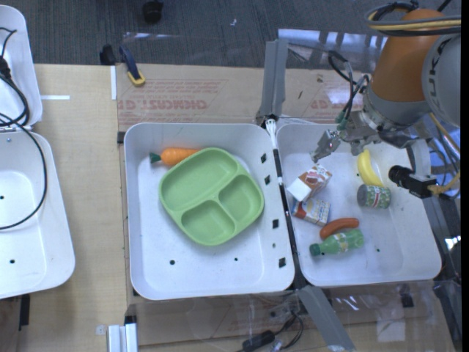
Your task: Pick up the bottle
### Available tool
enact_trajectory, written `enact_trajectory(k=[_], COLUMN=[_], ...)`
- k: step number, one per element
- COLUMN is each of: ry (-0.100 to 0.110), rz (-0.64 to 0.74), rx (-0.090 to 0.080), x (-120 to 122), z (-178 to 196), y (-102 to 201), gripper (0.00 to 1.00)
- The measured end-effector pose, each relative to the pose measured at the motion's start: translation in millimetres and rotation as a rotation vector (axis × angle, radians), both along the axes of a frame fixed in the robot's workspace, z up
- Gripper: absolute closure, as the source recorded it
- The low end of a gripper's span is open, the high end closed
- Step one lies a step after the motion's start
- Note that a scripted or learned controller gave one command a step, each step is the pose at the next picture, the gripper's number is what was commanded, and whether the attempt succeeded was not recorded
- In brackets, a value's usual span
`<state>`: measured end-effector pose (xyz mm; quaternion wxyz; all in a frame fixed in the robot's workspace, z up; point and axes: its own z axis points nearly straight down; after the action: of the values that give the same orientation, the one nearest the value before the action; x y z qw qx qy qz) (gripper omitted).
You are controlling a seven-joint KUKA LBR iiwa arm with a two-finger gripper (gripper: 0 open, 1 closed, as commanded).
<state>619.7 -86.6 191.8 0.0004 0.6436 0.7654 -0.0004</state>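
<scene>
The green bottle (337,244) lies on its side near the front of the right bin (410,266), cap pointing left. My gripper (327,145) hangs over the back of that bin, well behind the bottle, with its fingers spread open and nothing between them. The grey arm with the orange band comes in from the upper right.
In the right bin lie a small carton (310,182), a flat packet (314,211), a sausage (339,227), a banana (368,169) and a can (374,196). The left bin (146,270) holds a green divided plate (212,195) and a carrot (176,155).
</scene>
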Motion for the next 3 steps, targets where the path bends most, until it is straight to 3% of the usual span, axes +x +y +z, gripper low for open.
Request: enact_trajectory(k=[1,2,3], ry=[0.000,0.002,0.001], rz=[0.042,-0.013,-0.036], rx=[-0.001,0.001,0.001], x=[12,-36,-62], z=[49,-73,-38], y=[-21,-39,-25], gripper=[0.00,0.00,0.00])
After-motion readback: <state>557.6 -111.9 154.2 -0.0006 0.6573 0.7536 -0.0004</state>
